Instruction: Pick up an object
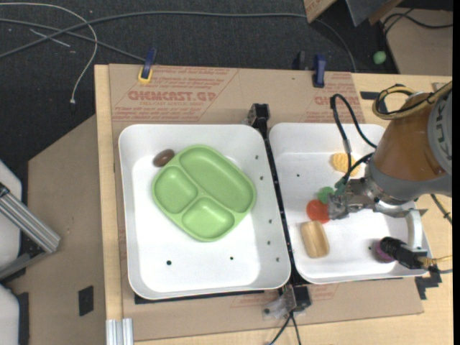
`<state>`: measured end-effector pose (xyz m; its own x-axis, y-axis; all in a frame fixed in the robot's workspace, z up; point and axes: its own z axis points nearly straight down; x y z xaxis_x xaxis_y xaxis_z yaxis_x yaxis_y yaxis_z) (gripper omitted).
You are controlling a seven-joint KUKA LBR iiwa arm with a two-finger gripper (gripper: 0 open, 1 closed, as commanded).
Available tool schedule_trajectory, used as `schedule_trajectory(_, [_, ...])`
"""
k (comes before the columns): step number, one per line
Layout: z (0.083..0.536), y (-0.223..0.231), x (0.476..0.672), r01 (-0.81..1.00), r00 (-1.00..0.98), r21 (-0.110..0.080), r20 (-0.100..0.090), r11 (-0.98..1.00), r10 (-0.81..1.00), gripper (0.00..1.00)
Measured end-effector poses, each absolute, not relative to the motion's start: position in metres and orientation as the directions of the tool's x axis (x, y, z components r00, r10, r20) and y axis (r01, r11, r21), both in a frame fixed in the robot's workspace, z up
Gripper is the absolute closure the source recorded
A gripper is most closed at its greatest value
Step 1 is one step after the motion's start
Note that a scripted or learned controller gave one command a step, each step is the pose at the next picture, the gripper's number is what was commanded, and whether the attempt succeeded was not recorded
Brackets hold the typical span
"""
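Where the gripper (336,205) reached down into the right bin (309,146), a red tomato-like piece (317,210) lay just beside it on its left, touching or nearly touching the dark tip. Whether the gripper was spread or closed could not be told from above, and nothing could be seen held in it. A small green piece (327,192) sat just above the red one, close against the gripper. Below the red piece lay a tan bread roll (314,238), near the bin's front edge. A yellow piece (340,162) rested further back in the same bin, partly behind a black cable. A dark purple thing (384,250) lay in the front right corner, under the arm (406,153). The arm, with its orange band, came in from the right over that bin. In the left bin (144,250), a green divided tray (204,191) lay slantwise, and a small brown piece (164,157) sat touching its upper left edge. Both bins stood on a cardboard-covered bench (215,92).
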<state>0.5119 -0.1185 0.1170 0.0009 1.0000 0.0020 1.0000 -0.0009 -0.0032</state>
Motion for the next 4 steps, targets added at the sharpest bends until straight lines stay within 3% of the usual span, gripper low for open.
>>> schedule_trajectory(1, [0.085, -0.118, 0.512, 1.0, 0.001, -0.002, 0.002, -0.001, 1.0, 0.0])
schedule_trajectory(2, [0.099, -0.118, 0.514, 1.0, 0.001, 0.005, 0.002, -0.001, 1.0, 1.0])
schedule_trajectory(4, [0.205, -0.121, 0.512, 1.0, -0.001, 0.007, -0.001, 0.001, 1.0, 1.0])
